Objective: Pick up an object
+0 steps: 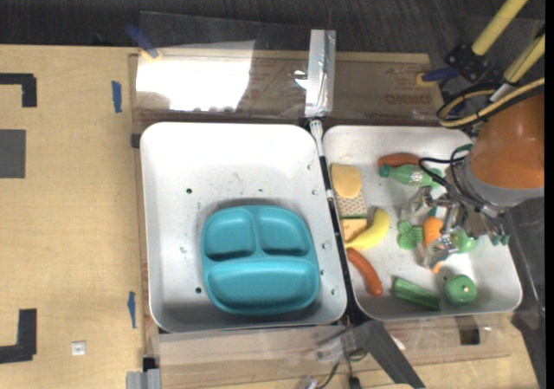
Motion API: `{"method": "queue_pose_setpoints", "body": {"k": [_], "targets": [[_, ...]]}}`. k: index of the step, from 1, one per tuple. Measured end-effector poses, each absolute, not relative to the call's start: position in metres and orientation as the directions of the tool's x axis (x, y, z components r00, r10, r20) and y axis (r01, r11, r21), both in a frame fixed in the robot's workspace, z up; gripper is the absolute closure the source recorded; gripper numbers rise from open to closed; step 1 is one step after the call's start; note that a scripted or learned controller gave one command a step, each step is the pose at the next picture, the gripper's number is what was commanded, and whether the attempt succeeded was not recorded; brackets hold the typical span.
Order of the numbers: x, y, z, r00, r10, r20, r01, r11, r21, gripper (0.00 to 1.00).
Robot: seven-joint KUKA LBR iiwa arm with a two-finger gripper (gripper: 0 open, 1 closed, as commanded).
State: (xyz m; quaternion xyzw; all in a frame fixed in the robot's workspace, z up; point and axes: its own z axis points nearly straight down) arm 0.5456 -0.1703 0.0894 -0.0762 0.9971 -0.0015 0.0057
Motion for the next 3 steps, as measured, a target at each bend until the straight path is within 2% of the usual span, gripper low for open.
{"method": "queue_pose_setpoints", "body": {"k": [1,2,3], "targets": [[0.550,-0.169,0.103,-0.988,-0.154,-0.025,-0.154,0.988,-0.009,1.00],[0.582,-0.171,0.188,-0.996,-0.092,-0.014,-0.092,0.996,-0.003,1.00],[0.505,-0.182,0.090,-0.977,-0.215,-0.011,-0.215,0.977,-0.005,1.00]]}}
